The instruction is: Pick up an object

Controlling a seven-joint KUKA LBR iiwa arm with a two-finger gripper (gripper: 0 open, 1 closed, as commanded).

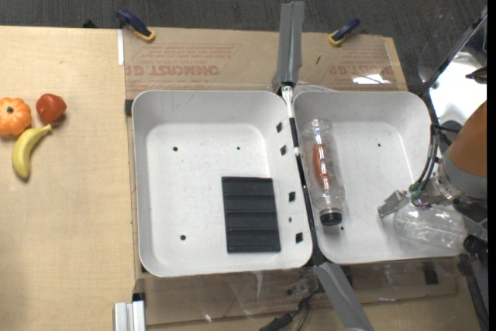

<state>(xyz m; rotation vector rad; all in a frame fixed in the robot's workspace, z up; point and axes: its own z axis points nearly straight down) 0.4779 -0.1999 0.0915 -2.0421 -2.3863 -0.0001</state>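
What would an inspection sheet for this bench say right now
Surface: two shallow white bins side by side on a tan wooden bench.
Job's things: black ribbed rectangular block in left bin; clear plastic bottle with red label and crumpled clear plastic piece in right bin.
Clutter: orange, red and yellow toy fruit at bench's left.
Pincer: low in right bin; grip unclear.
Cables: along arm.
Surroundings: dark carpet.

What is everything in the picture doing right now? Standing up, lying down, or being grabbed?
Clear plastic bottle with black cap: lying flat in the right white bin, cap on.
Black ridged rectangular block: lying flat in the left white bin.
Crumpled clear plastic piece: resting at the right bin's edge.
Gripper: low in the right bin.
Yellow banana: lying on the bench.
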